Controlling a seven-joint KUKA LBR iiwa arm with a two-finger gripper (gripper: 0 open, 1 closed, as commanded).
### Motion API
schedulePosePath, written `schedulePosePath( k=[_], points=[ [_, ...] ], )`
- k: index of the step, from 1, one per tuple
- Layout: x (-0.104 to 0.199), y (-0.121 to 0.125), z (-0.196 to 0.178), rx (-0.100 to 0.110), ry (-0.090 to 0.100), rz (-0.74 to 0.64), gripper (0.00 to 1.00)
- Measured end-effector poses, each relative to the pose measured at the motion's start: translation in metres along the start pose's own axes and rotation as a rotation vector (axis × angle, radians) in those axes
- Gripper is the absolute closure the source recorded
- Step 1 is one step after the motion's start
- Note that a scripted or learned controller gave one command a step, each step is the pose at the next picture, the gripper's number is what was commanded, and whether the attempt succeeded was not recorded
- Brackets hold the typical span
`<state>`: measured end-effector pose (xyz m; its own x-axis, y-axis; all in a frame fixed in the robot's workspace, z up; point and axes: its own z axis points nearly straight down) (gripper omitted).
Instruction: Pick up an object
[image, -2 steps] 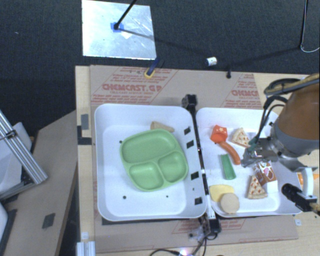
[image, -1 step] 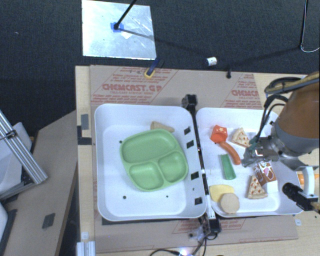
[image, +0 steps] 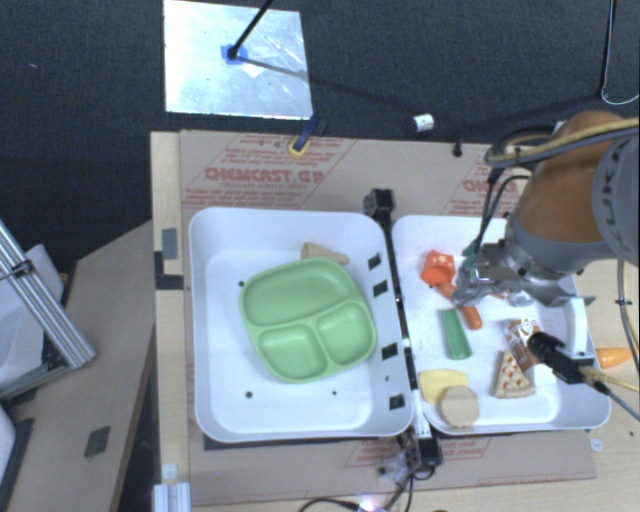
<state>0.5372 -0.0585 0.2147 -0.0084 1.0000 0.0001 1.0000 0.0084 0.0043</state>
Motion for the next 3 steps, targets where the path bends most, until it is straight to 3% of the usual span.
schedulePosePath(
  k=[1, 2, 3],
  points=[
    [0.029, 0.038, -0.014, -0.001, 0.001, 0.000, 1.00],
    [0.050, 0.072, -0.003, 0.000, 0.000, 0.001, 1.00],
    [0.055, 0.085, -0.016, 0.001, 0.000, 0.002, 1.00]
  ],
)
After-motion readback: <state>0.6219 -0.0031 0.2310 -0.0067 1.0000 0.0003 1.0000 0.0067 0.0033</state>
